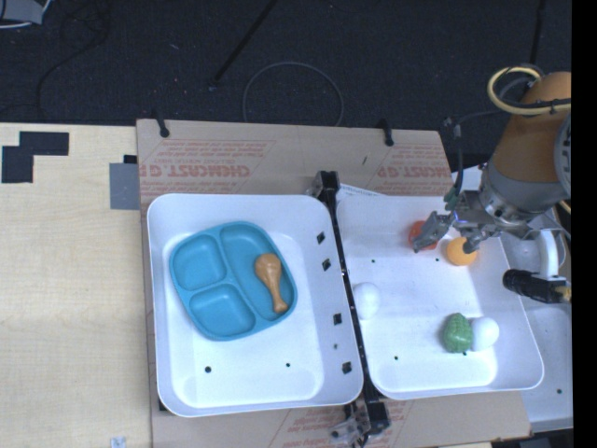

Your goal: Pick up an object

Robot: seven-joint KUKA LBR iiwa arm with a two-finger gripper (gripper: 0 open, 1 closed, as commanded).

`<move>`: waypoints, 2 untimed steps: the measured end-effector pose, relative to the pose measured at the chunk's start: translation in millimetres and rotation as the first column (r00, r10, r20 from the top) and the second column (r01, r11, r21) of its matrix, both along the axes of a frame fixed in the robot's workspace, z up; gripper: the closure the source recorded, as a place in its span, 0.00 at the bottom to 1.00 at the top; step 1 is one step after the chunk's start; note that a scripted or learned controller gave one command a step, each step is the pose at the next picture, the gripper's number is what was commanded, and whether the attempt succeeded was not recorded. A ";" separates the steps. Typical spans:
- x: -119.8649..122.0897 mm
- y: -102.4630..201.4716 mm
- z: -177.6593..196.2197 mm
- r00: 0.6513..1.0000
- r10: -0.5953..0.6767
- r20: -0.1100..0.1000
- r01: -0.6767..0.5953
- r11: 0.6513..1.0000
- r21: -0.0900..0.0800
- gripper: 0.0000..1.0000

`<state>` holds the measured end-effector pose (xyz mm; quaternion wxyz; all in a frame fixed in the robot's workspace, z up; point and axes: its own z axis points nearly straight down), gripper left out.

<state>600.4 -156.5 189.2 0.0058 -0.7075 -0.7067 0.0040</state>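
Currently: hand (450,232) low in right bin (522,367), fingers apart, straddling nothing; red piece (417,234) and orange ball (460,252) just beside. Advice: centre over one, descend, then close squarely.

Drumstick (270,281) in tray (201,269), left bin (177,362)

I see white bins (233,390), a sky-blue tray (201,269), a tan drumstick (270,280), an orange ball (460,252), a green lump (456,332), a grey arm (522,171) banded orange.
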 end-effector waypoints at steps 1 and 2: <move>2.8 -0.2 6.0 1.000 0.001 0.011 -0.001 1.000 -0.002 0.00; 4.7 -6.5 -40.6 1.000 0.001 0.007 -0.001 1.000 -0.002 0.00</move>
